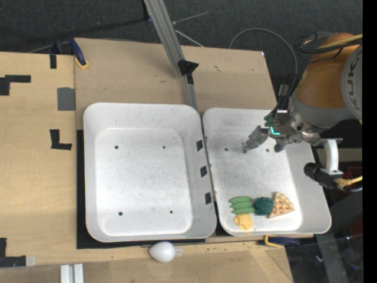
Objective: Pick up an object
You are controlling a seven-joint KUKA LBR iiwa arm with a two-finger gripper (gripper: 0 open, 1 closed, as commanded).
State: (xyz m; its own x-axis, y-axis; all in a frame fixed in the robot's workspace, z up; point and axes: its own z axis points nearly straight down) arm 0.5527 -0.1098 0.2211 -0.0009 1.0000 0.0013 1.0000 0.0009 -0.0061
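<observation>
In the right bin [235,128], several toy foods lie near the front edge: a green pea pod [240,203], a dark green broccoli [263,205], a pizza slice [283,205] and a yellow piece [243,221]. My gripper [266,144] hovers over the back half of that bin, well behind the foods. Its fingers [254,141] are spread apart, open, with nothing between them.
The left bin [97,158] stands beside the right one. A white egg [162,252] lies on the bench in front of the left bin. A grey metal pole [168,28] slants down to the bins' back edge. The arm's cable loops behind the right bin.
</observation>
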